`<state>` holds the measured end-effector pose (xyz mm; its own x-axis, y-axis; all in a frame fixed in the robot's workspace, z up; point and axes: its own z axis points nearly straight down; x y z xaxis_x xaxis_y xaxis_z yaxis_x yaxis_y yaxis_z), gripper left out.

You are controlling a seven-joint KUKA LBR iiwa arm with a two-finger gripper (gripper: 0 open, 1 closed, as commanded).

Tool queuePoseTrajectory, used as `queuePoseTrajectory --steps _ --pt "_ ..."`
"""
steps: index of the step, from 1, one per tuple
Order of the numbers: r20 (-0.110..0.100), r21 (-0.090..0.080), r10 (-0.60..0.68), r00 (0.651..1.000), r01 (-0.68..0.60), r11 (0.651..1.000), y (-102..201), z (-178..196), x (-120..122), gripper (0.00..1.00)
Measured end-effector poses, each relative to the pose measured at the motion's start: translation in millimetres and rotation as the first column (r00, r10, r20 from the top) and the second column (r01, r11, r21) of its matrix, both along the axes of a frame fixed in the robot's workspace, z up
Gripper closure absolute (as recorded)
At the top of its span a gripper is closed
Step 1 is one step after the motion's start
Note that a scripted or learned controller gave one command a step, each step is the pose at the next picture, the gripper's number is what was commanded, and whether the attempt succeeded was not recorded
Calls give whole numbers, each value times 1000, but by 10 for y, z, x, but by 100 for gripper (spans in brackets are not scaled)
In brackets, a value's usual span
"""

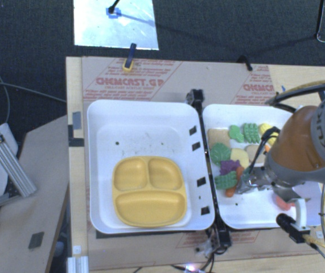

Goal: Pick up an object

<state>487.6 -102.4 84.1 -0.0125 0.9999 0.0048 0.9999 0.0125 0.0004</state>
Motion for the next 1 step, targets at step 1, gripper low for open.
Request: queuePoseTrajectory --steps 1 --pt "3 -4 -8 1000 8 1000 -67 109 4 100"
